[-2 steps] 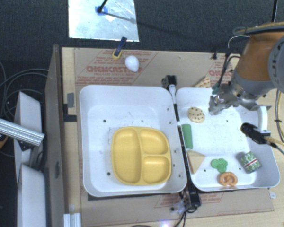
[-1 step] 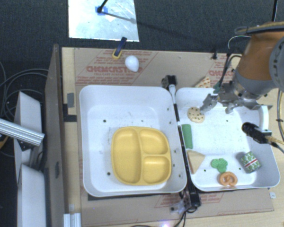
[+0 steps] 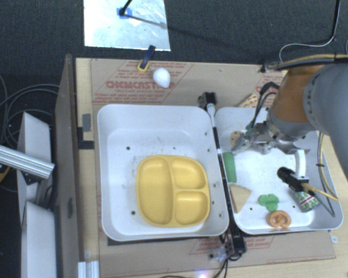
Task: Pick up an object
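Overhead, end effector over right bin, yellow plate in left bin

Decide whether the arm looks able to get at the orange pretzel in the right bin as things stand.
Probably yes. The orange pretzel lies uncovered near the front wall of the right bin, the green piece close beside it, and the arm hangs over that bin.

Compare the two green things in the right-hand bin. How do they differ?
The green stick is long and straight, while the green clump is short and lumpy. The stick lies along the left wall of the right bin. The clump sits out on the floor, nearer the front, just above the orange ring. Both are green and lie flat in the same bin.
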`<move>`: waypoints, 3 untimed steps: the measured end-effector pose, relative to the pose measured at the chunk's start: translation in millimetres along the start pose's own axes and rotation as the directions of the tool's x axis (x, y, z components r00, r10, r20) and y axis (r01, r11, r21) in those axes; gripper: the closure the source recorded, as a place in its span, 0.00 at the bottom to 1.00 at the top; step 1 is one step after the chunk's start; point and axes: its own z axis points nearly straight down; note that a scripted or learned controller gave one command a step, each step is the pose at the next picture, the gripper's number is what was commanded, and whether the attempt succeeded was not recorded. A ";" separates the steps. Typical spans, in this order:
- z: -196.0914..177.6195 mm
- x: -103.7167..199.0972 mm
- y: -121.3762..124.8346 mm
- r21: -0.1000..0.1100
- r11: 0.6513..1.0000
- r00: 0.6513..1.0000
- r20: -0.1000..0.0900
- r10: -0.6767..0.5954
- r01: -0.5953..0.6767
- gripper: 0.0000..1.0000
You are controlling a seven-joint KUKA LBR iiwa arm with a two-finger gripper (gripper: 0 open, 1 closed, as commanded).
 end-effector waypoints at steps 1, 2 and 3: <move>-7.2 -59.4 59.7 -0.009 1.000 1.000 0.004 0.001 -0.001 0.00; -18.1 -56.4 59.5 -0.009 1.000 1.000 0.002 -0.004 0.004 1.00; -17.7 -56.1 59.4 -0.008 1.000 1.000 0.003 -0.006 0.006 0.00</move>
